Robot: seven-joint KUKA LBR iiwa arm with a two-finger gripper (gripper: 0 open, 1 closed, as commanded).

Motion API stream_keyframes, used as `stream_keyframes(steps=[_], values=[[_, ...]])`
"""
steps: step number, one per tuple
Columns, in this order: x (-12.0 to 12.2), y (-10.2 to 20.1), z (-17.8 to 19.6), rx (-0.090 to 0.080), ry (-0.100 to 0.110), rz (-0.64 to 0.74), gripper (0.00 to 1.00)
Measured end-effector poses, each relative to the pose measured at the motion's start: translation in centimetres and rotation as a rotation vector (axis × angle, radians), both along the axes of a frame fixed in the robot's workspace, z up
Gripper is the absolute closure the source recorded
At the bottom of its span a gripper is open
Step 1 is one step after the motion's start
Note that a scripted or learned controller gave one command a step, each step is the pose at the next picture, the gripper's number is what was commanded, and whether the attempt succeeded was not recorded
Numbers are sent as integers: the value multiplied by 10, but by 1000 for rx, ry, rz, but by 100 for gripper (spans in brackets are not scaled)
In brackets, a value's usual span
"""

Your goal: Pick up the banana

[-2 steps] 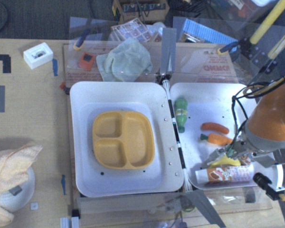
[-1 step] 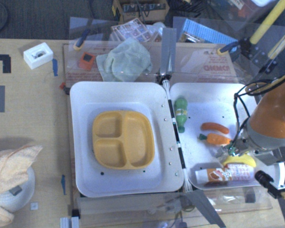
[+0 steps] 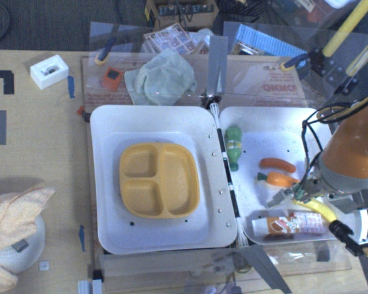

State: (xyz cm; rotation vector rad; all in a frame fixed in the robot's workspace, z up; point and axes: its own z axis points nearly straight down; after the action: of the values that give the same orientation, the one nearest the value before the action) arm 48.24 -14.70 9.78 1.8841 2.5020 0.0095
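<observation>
The yellow banana (image 3: 319, 209) lies in the right bin (image 3: 257, 122), near its front right, just above a white and orange tube (image 3: 289, 225). My gripper (image 3: 292, 195) hangs low over the banana's left end, below the arm's orange band (image 3: 354, 147). The wrist hides where the gripper meets the banana, so whether it touches the fruit is unclear.
A green bottle (image 3: 233, 146), an orange-red sausage (image 3: 278, 164) and a carrot (image 3: 280, 179) lie left of the gripper in the right bin. The left bin (image 3: 104, 164) holds a yellow divided plate (image 3: 159, 180). A green cloth (image 3: 161, 76) lies behind the bins.
</observation>
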Motion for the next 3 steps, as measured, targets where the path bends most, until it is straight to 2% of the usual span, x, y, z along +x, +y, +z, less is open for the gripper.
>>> stream_keyframes(steps=[1,2,3], values=[[29,-66,-10,5,5,-79,0],[30,-69,1,0,-3,-84,100],[77,-15,-9,-4,-2,61,100]])
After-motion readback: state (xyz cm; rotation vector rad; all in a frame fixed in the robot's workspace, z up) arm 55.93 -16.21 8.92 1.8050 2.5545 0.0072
